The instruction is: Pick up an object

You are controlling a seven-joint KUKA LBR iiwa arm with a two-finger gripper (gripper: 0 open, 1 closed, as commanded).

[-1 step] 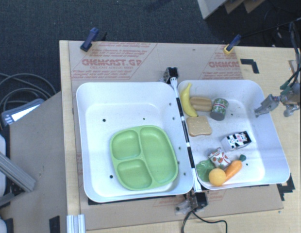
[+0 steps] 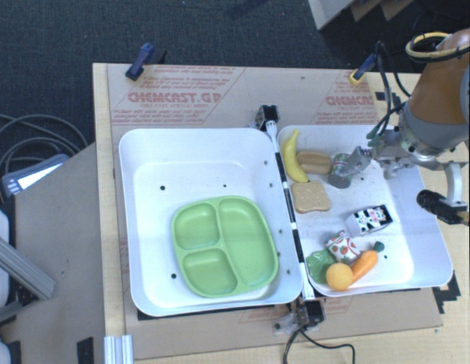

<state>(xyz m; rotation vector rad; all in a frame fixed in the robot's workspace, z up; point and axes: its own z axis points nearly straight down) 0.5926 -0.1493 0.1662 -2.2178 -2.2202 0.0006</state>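
Observation:
The right bin [image 2: 417,226] holds several toy foods. A yellow banana [image 2: 292,156] lies along its left wall, with a tan bun [image 2: 313,161] beside it and a slice of toast [image 2: 311,196] just below. Farther toward the front are a black-and-white box [image 2: 370,218], a red-and-white spotted piece [image 2: 341,244], a carrot [image 2: 364,264], an orange ball [image 2: 339,276] and a green leaf piece [image 2: 318,263]. My gripper [image 2: 343,171] reaches in from the right and sits low over the bin's back part, right next to the bun's right end. Nothing is visibly held.
The left bin [image 2: 144,165] contains a green divided plate [image 2: 224,245]. A black clip [image 2: 267,115] sits at the back of the ridge between the bins. The arm [image 2: 436,105] and its cables cover the right bin's back right corner. Cardboard [image 2: 174,93] lies under both bins.

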